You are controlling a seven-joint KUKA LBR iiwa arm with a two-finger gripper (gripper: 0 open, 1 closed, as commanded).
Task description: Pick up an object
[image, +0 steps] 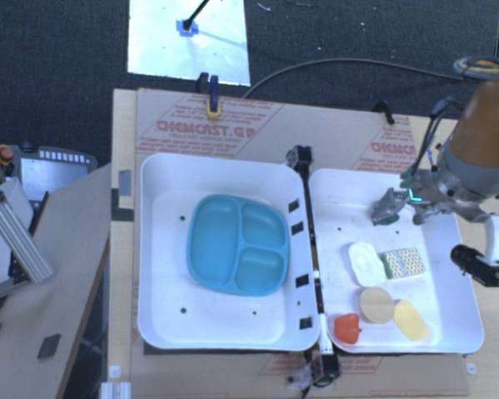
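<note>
While poised over the right bin [460, 247], hangs the pincer [392, 209] low above bare white floor at the far end, apart from every object. Cannot tell how far open the pincer is, nor make out anything in its hold; too small and dark against the wrist to read. Toward the camera from the pincer, finds the candidates in a loose cluster: nearest, a white oval piece [365, 263] just beside a green patterned packet [402, 262]; beyond those, a tan round disc [377, 305] close against a yellow lump [410, 320]; farthest off, a red piece [347, 327] tucked near the bin's near corner by the divider. Probably lie bunched there simply from being dropped and stopped by the shallow walls. Across the divider from the pincer, toward the view's left, sets a blue divided plate [239, 244] flat in the left bin [156, 306]: likely too wide and flat for an easy pinch. Judging from this spot, would close on nothing if lowered straight down; calls for a shift toward the camera, most simply onto the white oval piece. Risks nudging the packet alongside.
</note>
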